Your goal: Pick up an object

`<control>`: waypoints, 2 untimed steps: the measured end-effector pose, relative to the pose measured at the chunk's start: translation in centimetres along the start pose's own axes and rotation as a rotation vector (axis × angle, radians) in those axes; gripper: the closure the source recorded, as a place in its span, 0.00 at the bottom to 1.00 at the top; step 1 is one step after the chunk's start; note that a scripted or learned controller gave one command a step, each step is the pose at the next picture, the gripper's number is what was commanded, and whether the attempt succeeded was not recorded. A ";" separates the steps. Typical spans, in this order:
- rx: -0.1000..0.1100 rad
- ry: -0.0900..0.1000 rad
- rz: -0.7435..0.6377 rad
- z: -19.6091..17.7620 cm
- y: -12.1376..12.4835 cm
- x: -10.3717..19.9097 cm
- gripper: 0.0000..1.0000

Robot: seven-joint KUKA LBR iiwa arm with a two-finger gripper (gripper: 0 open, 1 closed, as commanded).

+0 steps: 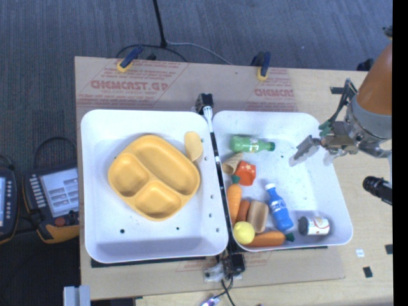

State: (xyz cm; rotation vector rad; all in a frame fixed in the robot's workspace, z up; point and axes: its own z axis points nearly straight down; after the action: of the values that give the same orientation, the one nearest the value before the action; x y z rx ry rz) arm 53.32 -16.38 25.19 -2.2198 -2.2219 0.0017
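Fingers [317,148]: spread wide, nothing between them, over right bin's [331,190] right edge.
Blue bottle [278,208]: well apart, toward bin's front.

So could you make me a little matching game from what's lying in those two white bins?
Things:
1. green bottle
2. yellow divided tray
3. blue bottle
4. small can

Places:
A. left bin, middle
B. right bin, near right corner
C. right bin, far end
D. right bin, middle, next to the hot dog bun

Pairs: 1-C, 2-A, 3-D, 4-B
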 end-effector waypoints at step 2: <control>-0.009 -0.007 -0.780 15.7 -4.5 4.2 0.00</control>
State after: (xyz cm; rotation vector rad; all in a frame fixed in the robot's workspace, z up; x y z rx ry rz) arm 48.79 -12.16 9.51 -1.2129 -2.9092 -0.0008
